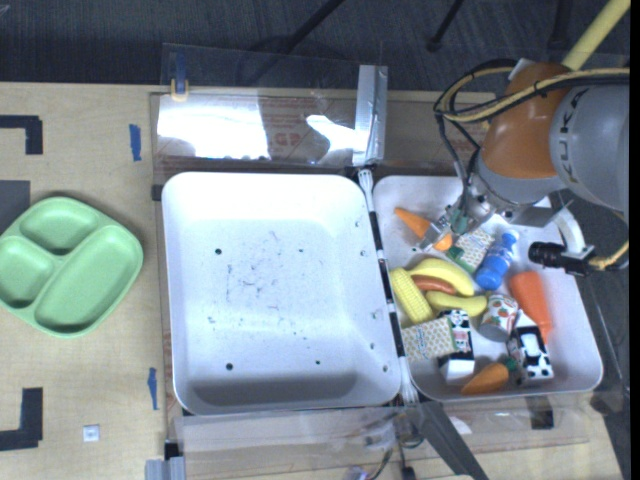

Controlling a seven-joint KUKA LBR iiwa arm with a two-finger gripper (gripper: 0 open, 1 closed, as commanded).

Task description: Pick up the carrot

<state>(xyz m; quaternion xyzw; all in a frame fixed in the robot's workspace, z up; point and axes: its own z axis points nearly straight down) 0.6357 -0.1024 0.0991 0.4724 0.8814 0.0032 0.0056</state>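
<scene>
From above, the right bin (585, 368) is the landmark. The arm's gripper (448, 230) hangs low over that bin's upper-left part, its tip just beside a small carrot (412, 222) lying near the bin's upper-left corner; whether the pincer is apart or together cannot be told. In the bin's middle lie a banana (447, 271) and a corn cob (408, 294), with a blue bottle (497, 261) right of them. A second carrot (486, 377) lies along the bin's lower wall. The left bin (270, 268) adjoins it, and a green divided plate (65, 265) sits far left on the bench.
</scene>
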